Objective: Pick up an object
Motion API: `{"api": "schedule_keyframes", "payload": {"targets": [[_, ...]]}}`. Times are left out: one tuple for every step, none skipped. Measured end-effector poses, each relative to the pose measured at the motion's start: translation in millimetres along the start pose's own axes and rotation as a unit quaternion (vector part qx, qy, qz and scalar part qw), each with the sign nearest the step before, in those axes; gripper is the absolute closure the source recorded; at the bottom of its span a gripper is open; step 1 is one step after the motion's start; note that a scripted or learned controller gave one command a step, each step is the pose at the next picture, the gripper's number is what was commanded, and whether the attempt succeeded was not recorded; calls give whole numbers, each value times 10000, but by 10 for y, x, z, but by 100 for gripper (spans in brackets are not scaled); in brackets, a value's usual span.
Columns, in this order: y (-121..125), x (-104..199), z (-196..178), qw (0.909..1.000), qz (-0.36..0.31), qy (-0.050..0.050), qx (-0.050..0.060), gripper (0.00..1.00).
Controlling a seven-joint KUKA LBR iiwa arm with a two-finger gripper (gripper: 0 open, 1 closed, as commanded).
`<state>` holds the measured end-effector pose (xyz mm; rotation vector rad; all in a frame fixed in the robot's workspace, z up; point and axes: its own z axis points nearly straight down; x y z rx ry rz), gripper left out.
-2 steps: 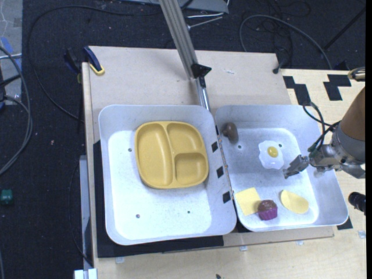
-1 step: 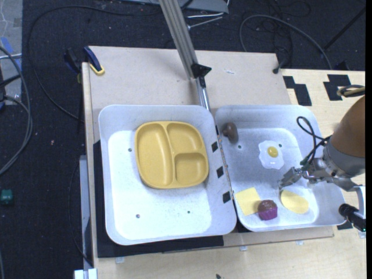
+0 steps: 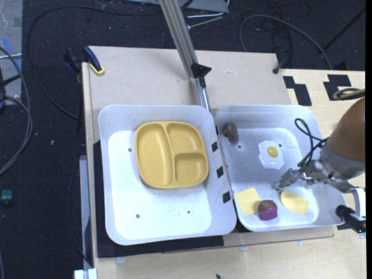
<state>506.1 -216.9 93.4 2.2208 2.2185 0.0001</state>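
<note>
Yellow, flat and rounded, the toy slice lies in the right white bin, just below the gripper, which hangs empty; whether it stands apart or together I cannot tell. Best drop straight onto it, low enough to catch its thin edges

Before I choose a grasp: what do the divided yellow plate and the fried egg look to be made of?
The divided yellow plate looks like moulded plastic: uniform colour, rounded rims, dull sheen. The white-and-yellow fried egg is likely toy food, plastic or rubber, judging by its flat, even colours; which one can't be told from here.
</note>
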Motion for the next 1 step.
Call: {"api": "schedule_keyframes", "payload": {"targets": [[16, -11, -122, 10000, 0, -16, -27, 100]]}}
